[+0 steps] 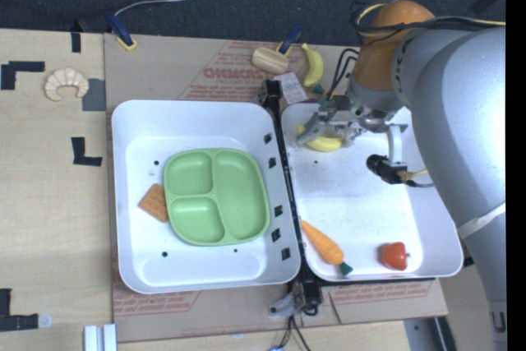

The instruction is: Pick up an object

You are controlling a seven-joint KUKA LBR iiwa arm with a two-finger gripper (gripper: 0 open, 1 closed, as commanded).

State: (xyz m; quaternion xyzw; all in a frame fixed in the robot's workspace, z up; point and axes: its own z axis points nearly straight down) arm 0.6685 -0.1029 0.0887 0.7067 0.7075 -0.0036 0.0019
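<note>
White plastic bins are sitting side by side on the desk (49,201), 2 in all. The left bin (131,123) is holding a green divided plate (218,196) with 3 compartments, and a tan cracker-like piece (154,202) is lying just beside the plate's left edge, partly tucked under it. The right bin (427,247) is holding a yellow banana (325,145) near its upper left corner, an orange carrot (322,242) along its lower left side, and a red tomato-like toy (394,256) near its lower right corner.

The gripper (329,127) is hanging low over the upper left of the right bin, right at the yellow banana; whether it is open or closed cannot be told from this angle, so no grasp can be confirmed.

Outside the bins, a second banana (311,66) and a beige roll-shaped toy (269,59) are lying on the cardboard sheet (164,66) above the bins, and a croissant (66,83) is resting on the desk at far left. Red printing is showing on the cardboard above the left bin, but it is upside down and too blurred to read.
</note>
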